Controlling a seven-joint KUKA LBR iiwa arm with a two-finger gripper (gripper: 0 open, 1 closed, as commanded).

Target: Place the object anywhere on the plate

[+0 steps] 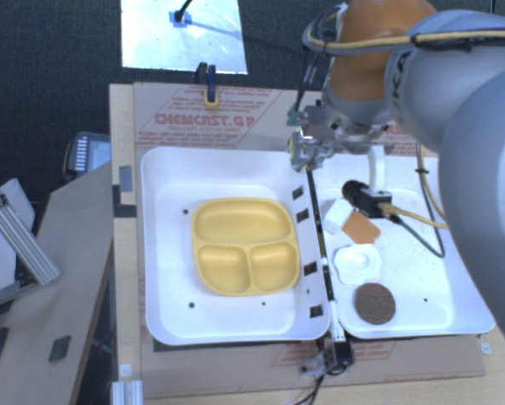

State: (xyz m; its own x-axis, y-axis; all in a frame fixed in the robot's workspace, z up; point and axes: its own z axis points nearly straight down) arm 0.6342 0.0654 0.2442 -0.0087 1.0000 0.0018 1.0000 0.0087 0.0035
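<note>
Your pincer (306, 154), grip state unreadable, hangs over the bins' divider; the orange cracker (362, 229) lies down-right, the yellow plate (240, 247) down-left.

Yellow plate (242, 245) in left bin (164, 226); gripper (306, 152) above divider.

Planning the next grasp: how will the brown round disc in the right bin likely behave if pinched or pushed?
The brown disc lies flat and looks thin, so it probably slides rather than rolls when pushed. Its low profile may leave fingers little edge to pinch. The surface looks matte and textured, so likely not slippery; weight can't be judged.
</note>
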